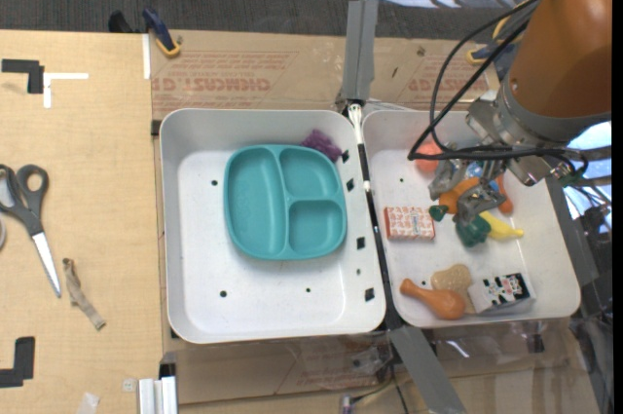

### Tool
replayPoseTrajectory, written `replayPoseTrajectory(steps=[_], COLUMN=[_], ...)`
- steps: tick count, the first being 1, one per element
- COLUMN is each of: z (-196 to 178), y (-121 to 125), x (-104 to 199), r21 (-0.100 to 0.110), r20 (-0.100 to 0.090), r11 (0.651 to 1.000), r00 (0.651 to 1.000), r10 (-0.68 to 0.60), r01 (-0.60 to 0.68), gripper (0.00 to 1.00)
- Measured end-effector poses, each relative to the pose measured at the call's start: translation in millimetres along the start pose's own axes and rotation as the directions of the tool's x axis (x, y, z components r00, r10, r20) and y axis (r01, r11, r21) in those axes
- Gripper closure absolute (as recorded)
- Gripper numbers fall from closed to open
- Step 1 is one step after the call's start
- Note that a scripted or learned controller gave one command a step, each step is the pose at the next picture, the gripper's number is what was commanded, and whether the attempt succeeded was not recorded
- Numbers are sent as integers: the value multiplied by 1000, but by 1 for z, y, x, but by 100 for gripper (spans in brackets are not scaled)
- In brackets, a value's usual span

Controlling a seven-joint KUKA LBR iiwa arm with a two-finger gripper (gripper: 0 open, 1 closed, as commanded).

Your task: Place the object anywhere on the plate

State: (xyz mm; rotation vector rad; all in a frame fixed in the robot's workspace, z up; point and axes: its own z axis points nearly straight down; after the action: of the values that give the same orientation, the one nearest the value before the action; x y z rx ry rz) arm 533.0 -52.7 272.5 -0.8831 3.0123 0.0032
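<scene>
A teal divided plate (285,203) lies in the middle of the left bin (185,237). A small purple piece (322,145) rests just behind the plate, against the bin's back wall. My gripper (467,191) hangs low over the back of the right bin (545,305), in a cluster of toys. An orange piece (458,196) lies right by it, with a green piece (473,229) and a yellow banana-like piece (504,228) just in front. The arm's body hides part of this cluster.
The right bin also holds a red-and-white box (409,223), a tan cookie (451,279), an orange drumstick shape (435,300), a black-and-white box (500,292) and a red piece (428,163). Scissors (29,207) lie on the bench at far left.
</scene>
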Motion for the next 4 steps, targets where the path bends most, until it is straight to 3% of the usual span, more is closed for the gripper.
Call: replayPoseTrajectory(steps=[1, 2, 3, 4], z=[0, -9, 89, 111], y=[0, -1, -124, -188], x=[0, -1, -7, 8], r21=[0, 1, 2, 5], r20=[0, 4, 1, 3], r11=[1000, 1000, 1000, 950], r00=[1000, 1000, 1000, 950], r10=[0, 3, -10, -313], r01=[0, -3, 10, 313], gripper=[0, 100, 100, 100])
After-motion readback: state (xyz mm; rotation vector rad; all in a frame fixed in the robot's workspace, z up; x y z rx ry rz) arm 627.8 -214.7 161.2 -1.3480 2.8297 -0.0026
